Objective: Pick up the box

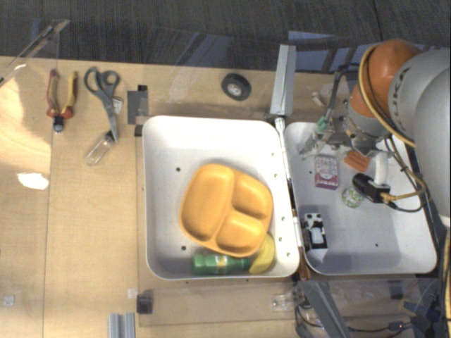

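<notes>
With its grip state impossible to tell, the gripper (337,134) should centre squarely over the box (325,171) near the right bin's (394,259) far edge before descending.

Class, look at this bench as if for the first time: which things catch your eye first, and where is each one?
First comes the big yellow tray, lying in the left bin over a green bottle at the bin's near edge. Next is the grey arm with its orange band, reaching in over the right bin, where a small purple box lies. Scissors and pliers rest on the bench at far left.
</notes>
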{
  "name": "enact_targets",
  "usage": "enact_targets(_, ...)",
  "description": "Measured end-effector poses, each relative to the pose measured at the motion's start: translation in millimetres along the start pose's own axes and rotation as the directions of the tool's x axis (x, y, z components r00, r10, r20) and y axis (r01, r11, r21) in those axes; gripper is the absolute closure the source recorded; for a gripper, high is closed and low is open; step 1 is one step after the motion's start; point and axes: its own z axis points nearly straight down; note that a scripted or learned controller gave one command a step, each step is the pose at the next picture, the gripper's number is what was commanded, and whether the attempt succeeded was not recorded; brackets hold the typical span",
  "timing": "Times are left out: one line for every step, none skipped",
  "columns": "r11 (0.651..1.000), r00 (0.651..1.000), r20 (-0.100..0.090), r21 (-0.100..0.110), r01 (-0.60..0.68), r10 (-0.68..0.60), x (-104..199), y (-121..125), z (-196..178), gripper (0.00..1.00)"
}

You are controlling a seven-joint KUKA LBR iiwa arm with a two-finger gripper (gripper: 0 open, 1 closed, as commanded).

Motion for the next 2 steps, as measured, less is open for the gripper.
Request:
enact_targets(1.0, 1.0, -0.001, -0.002, 0.03, -0.03, 0, -18, 12, 0.0)
enact_targets(0.999, 1.0, 0.0, -0.008, 0.031, -0.031, -1, -15, -2, 1.0)
